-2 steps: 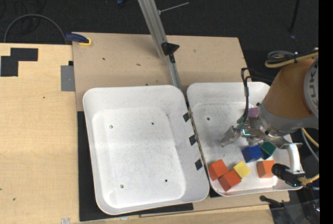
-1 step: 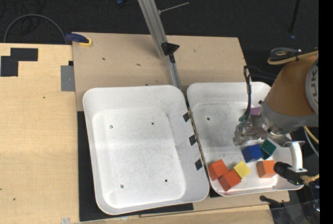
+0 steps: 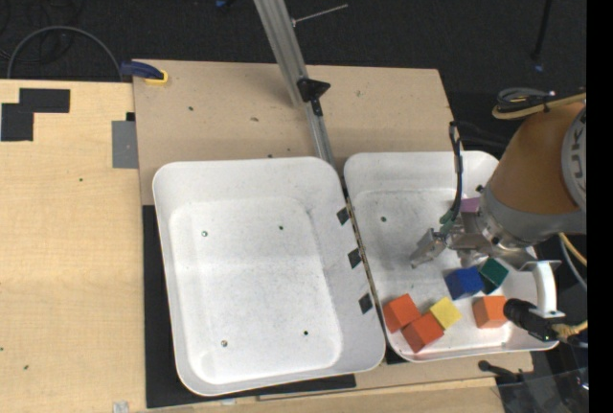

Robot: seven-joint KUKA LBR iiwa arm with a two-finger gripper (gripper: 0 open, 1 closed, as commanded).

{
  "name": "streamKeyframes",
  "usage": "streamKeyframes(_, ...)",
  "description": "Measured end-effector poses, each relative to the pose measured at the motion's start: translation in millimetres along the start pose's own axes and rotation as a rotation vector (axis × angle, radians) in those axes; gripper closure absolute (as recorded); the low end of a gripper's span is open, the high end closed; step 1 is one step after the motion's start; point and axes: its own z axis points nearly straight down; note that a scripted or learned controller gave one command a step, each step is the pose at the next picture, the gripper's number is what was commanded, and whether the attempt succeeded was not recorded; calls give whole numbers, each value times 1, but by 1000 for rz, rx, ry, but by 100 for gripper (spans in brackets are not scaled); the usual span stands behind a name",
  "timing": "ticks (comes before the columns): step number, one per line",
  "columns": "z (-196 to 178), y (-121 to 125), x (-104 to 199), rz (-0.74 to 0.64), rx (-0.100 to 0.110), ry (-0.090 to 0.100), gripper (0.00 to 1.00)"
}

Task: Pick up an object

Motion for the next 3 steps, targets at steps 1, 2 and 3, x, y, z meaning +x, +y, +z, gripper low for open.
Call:
streamKeyframes(1,0,0,0,1,0,0,0)
streamKeyframes(2,-10,0,0,5,-1,0,100)
streamKeyframes(3,-9,0,-1,7,0,0,0)
